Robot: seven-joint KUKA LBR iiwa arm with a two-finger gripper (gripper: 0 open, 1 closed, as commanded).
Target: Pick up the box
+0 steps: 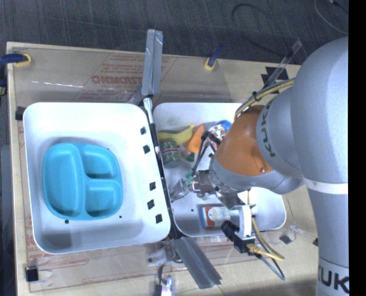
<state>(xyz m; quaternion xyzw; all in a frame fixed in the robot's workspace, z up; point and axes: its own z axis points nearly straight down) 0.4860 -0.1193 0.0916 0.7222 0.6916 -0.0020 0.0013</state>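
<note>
the left shallow white plastic bin point(41, 227) holds a light blue moulded tray with three compartments point(81, 179), lying flat a little left of the bin's middle. a row of small black clips runs down the raised divider point(153, 177) where the two bins meet, and a grey metal bar point(151, 63) stands on the bench beyond that seam.

the right shallow white plastic bin point(272, 217) is partly covered by the grey arm with its orange band point(244, 147), which reaches in from the right. near the bin's far-left corner lie a yellow banana-shaped toy point(175, 134), an orange piece point(196, 139) touching it, and a small blue-and-white item point(219, 129) just beside the orange band. a dark green cylindrical can point(169, 156) lies below the yellow toy.

the two-finger gripper point(184, 188) points left, low over the bin floor near the divider; whether its fingers are open or closed i cannot tell, and nothing is seen between them.

the small box with a white, blue and red printed label point(215, 216) lies flat on the bin floor near the front wall, just below the wrist and apart from the fingertips.
</note>
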